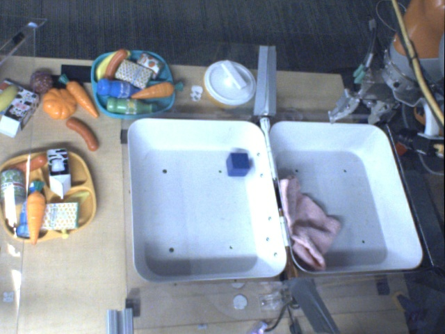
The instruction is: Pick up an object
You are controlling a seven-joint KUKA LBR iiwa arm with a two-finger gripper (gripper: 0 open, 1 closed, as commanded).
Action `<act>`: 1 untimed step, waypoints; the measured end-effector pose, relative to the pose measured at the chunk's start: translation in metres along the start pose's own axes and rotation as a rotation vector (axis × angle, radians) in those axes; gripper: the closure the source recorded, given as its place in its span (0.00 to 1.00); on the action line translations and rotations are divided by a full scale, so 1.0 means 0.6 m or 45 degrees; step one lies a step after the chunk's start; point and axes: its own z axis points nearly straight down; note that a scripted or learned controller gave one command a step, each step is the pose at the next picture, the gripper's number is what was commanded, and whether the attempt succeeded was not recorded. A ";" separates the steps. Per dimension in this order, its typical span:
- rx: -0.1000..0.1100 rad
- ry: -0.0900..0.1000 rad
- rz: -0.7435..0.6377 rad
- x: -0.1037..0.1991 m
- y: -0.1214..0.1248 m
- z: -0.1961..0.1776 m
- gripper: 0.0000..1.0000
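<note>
blue cube (238,163): small, flat on left bin's floor, upper right part
pink cloth (306,223): crumpled, right bin's lower-left corner

No text, label, brand, number or sign can be read anywhere. A few small toy cartons carry printed patterns: one in the blue bowl (134,83) at the back of the worktop (104,256), two in the yellow tray (83,186) at the left, and one black-and-white carton (21,104) at the far left edge. Their markings are too small and blurred to make out as letters or figures.
</note>
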 end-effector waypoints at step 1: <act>0.003 0.002 -0.099 0.130 -0.112 0.136 0.00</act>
